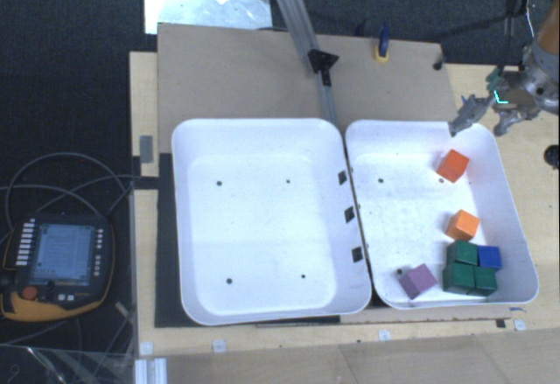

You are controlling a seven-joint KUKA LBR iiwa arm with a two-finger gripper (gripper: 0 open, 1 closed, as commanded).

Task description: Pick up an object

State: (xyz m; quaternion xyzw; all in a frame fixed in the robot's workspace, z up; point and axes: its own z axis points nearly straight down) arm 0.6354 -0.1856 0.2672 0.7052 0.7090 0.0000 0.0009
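The right bin (385,198) holds several blocks. An orange block (452,165) lies near its far right corner and a smaller orange block (463,223) sits closer to me. Green blocks (464,268) cluster in the near right corner with a blue block (488,257) on them. A purple block (418,279) rests by the near wall. My gripper (484,121) hovers over the bin's far right rim, above and just beyond the first orange block. It is open, with nothing between its spread fingers.
The left bin (188,198) adjoins the right one along a shared middle wall. A slanted metal pole (293,2) crosses the bench's far side. A teach pendant (57,264) and cables lie on the floor at left.
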